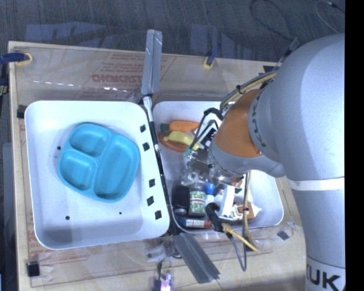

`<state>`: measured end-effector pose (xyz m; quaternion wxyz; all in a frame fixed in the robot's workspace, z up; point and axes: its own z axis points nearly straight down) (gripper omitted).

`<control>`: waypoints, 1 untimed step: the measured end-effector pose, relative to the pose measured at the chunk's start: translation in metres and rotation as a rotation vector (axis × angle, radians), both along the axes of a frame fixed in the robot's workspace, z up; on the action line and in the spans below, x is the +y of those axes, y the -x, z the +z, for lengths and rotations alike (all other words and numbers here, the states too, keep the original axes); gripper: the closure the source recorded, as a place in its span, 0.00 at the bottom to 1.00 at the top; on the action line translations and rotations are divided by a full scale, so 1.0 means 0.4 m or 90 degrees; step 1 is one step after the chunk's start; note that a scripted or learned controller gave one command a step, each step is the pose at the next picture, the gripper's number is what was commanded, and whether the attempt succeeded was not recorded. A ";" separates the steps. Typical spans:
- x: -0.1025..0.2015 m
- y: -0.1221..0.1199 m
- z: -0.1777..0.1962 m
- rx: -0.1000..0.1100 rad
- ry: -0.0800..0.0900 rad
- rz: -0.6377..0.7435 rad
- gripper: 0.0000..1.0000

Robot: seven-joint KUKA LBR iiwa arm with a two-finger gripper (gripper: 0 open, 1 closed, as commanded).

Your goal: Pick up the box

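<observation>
Hanging over right bin (273, 208), near its front edge: gripper (197, 177), finger state cannot be told. Lying beneath: cluttered small items, box not distinguishable. Resting mid left bin (42, 162): blue divided tray (99, 161).

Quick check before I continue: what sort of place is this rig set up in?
Most likely a robotics lab bench for bin-picking trials. Two white bins sit side by side on a clamped board, one holding a blue divided tray, the other cluttered with small items under the arm's gripper.

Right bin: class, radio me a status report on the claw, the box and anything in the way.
Claw down in right bin, over the clutter. Box not identifiable among small items under the arm. Blue tray sits alone in left bin.
</observation>
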<state>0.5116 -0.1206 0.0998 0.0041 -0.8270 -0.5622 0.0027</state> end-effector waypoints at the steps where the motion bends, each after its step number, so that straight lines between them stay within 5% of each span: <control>1: 0.000 0.000 0.000 0.000 0.000 0.001 0.00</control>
